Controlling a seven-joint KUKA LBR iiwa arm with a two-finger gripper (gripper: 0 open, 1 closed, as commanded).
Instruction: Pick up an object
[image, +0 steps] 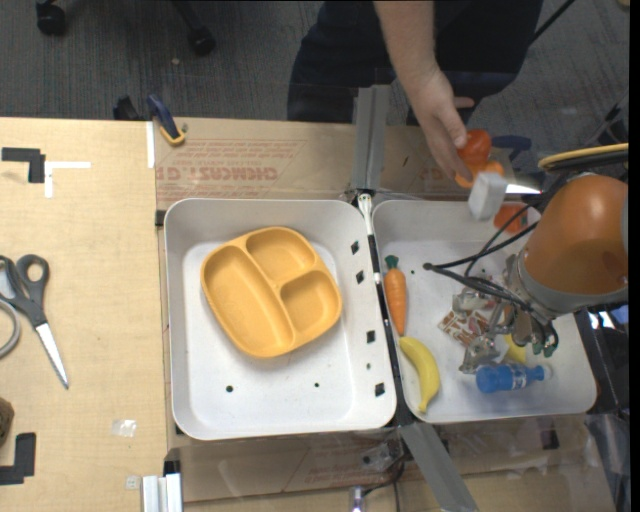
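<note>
The gripper (487, 338) hangs low in the right bin (570, 405); its grip I cannot tell; the blue bottle (508, 378) lies just at its 5 o'clock, long axis running 3-to-9; banana (424, 372) farther at 9.

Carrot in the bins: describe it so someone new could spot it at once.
Take the right-hand white bin of the two. Along its left wall, by the divider, lies the carrot, pointing down the wall with its green top at the far end. The banana just below it is yellow and curved; the carrot is orange and straight.
</note>
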